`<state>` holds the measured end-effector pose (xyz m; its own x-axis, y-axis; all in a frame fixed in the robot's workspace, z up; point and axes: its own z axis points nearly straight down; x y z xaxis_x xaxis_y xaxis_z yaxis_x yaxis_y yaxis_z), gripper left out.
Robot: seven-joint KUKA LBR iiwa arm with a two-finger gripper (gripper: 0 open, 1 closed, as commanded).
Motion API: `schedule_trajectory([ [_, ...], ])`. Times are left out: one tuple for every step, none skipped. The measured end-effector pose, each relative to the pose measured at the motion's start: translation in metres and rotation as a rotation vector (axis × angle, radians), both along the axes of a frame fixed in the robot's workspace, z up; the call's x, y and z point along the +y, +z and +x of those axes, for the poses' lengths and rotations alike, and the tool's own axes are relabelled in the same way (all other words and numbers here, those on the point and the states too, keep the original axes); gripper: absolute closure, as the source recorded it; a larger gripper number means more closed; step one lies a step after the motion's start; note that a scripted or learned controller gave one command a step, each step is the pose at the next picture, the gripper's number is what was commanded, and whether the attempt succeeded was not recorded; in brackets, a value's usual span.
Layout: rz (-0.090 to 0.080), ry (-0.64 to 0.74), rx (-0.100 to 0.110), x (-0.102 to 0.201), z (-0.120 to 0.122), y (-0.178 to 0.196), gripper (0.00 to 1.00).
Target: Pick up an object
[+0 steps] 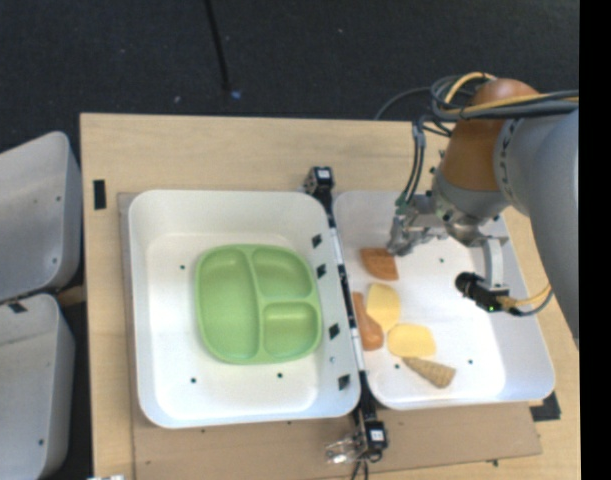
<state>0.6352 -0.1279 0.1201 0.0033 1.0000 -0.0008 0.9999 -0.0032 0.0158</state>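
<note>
Fingers (403,236) just above-right of orange food piece (380,263), right bin (515,363)

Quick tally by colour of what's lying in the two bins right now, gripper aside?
Green: 1, a divided plate in the left bin.
Orange: 2, one piece by the gripper, one along the right bin's left wall.
Yellow: 2, pieces and.
Tan: 1, a wedge.
Total: 6

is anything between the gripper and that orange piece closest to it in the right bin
Nothing visible does. The gripper hangs just above and right of the orange piece, with bare bin floor between them. The yellow pieces lie farther down.
</note>
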Motion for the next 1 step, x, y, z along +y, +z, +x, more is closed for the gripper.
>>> schedule_trajectory([
  [0.0, -0.001, 0.012, -0.0059, -0.0006, 0.0445, 1.0],
])
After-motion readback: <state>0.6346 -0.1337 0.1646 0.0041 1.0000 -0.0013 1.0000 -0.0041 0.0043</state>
